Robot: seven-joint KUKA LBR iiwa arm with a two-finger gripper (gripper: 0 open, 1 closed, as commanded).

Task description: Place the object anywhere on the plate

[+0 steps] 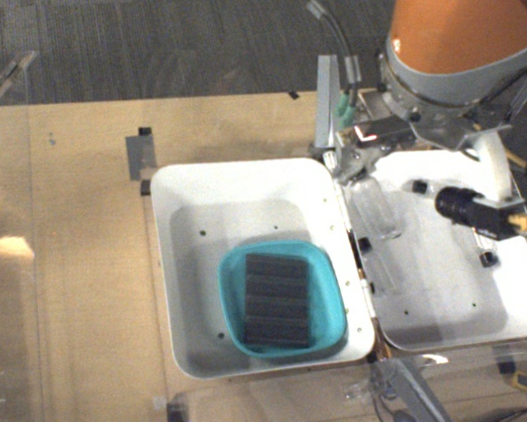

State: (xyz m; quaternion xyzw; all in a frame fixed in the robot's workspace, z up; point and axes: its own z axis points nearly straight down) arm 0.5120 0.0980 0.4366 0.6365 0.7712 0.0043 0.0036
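Lying flat on teal plate [325, 278], down-left of gripper [363, 162]: dark ribbed block [275, 299], long axis slanting roughly toward gripper. Bare plate either side; near end close to rim. Impossible to tell gripper's grip state.

The arm [468, 15] is cut off by the top and right edges of the picture, so you see only its orange band and a part of the grey wrist. The wrist covers the far right corner of the right bin [462, 316]. You cannot tell from here whether the gripper [357, 163] has its fingers apart or together; they are small and partly blurred at the far left corner of that bin. A clear object [376, 210] near the bin's left edge is too faint to identify.
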